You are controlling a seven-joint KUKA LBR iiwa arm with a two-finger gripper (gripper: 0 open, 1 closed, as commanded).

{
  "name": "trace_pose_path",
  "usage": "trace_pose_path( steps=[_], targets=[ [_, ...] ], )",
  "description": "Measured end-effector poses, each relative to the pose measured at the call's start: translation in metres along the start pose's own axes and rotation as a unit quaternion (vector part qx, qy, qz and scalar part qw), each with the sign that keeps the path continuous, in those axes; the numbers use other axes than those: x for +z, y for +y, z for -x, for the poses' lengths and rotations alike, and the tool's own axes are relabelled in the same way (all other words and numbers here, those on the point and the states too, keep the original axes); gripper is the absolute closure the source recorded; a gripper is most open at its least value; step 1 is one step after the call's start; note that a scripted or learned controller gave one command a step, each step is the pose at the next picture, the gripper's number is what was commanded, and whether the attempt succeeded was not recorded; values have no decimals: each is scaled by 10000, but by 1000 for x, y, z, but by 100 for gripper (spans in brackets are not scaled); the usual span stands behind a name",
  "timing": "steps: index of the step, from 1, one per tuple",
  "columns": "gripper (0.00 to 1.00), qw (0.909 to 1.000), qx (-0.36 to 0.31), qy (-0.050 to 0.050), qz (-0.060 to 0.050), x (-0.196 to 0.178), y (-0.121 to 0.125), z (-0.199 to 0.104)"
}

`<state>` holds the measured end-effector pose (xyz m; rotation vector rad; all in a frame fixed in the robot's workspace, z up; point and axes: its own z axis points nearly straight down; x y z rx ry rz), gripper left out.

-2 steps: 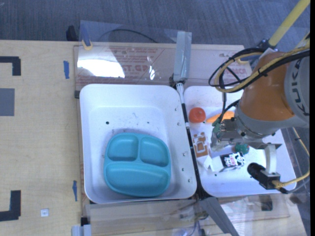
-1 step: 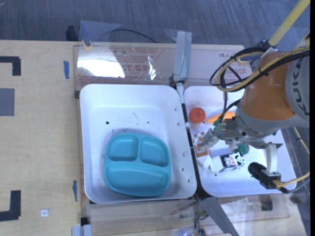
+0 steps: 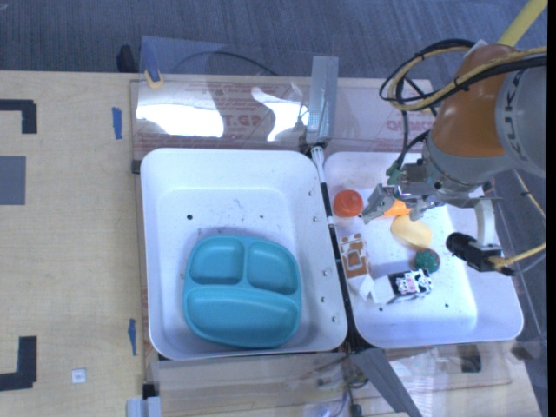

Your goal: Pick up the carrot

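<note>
Item: gripper [image 3: 388, 200], low over the right bin [image 3: 495, 315]; finger opening cannot be told, hold unconfirmed. Carrot [image 3: 398, 207]: orange, directly at its tip. Step: grasp approach. Next: close squarely on carrot, avoiding the yellow piece [image 3: 411, 230] just beyond.

We cannot tell how the gripper [image 3: 391, 200] stands, since the wrist hides most of it and of the orange carrot [image 3: 398, 207] beneath, while the arm [image 3: 486, 102] runs off the right edge.
</note>
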<state>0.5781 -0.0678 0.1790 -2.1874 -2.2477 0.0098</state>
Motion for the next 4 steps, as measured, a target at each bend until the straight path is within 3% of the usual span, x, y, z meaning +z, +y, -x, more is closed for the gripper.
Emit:
trace_pose_path(
  steps=[1,2,3,4],
  targets=[
    [0,9995,322,2,43,89,44,43],
    [0,9998,-140,61,-115,94,83,59],
    [100,9997,-159,39,-161,90,80,61],
    [100,9978,655,8,86,-11,70,7]
  ],
)
